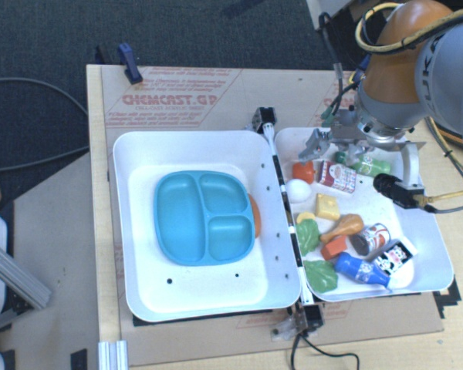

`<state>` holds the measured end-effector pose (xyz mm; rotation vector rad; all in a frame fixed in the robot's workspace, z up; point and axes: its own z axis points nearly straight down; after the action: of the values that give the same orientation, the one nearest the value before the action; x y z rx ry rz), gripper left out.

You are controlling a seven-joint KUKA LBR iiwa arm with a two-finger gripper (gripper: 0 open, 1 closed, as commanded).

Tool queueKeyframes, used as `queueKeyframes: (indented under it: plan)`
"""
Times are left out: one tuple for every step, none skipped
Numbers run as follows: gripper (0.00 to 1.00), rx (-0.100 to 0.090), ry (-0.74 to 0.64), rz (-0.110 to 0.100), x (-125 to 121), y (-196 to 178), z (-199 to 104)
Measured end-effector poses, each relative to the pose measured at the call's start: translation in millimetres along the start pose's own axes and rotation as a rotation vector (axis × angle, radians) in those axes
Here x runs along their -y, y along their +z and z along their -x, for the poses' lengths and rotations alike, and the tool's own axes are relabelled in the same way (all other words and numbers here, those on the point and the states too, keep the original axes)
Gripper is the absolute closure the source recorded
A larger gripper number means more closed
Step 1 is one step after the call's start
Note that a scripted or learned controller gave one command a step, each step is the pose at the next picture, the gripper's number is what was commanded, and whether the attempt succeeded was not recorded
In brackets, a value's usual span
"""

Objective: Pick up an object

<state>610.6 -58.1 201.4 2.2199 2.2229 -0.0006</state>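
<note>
Jaws: cannot tell how they stand, gripper hidden under wrist, low over right bin far edge. Likely target: red-white carton directly beneath, near far-left corner, long axis roughly along far edge. Risk: crowding. Egg and green bottle sit just beside carton, so closing could nudge neighbours or catch two things. Left bin carries blue tray.

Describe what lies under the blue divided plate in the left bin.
An orange object peeks out from beneath the right edge of the blue three-compartment plastic plate, which rests on the shallow white left bin. The plate covers the rest of it, so its shape cannot be told.
</note>
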Motion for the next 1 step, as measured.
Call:
queueKeyframes:
  plan:
    - [0.00, 0.011, 0.005, 0.014, 8.2, 91.9, 43.2]
